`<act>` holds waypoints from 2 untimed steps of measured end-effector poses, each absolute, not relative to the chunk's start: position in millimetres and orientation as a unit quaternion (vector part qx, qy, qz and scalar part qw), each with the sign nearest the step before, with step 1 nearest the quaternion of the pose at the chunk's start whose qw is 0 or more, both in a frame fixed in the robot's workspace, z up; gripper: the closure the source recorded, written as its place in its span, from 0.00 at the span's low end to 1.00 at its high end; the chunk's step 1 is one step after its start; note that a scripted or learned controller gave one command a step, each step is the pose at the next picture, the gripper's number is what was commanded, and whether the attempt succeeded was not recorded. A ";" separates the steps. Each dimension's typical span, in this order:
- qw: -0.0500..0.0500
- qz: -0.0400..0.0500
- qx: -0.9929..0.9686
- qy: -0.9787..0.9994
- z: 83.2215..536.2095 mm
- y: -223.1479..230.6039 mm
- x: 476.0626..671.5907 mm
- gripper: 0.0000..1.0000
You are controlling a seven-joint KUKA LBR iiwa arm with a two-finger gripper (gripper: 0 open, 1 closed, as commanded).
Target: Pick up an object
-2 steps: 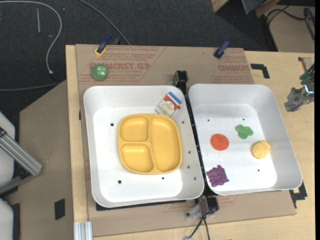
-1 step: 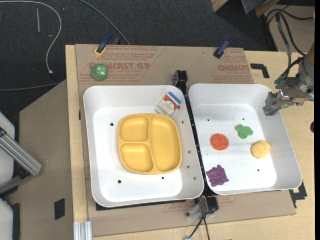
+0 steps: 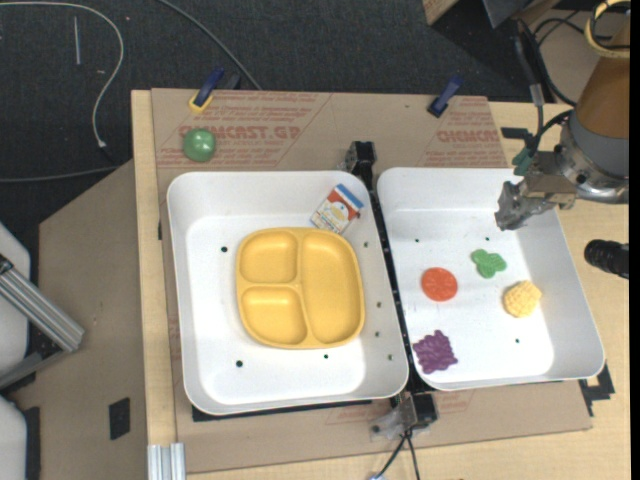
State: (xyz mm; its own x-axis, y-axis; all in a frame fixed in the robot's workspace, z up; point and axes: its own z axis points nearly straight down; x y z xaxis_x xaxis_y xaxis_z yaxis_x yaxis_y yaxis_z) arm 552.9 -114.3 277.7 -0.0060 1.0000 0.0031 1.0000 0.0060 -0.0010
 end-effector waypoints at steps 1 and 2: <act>0.002 0.000 -0.705 -0.709 258.4 -58.3 556.8 1.00; 0.001 -0.001 -0.705 -0.710 258.5 1.2 562.3 1.00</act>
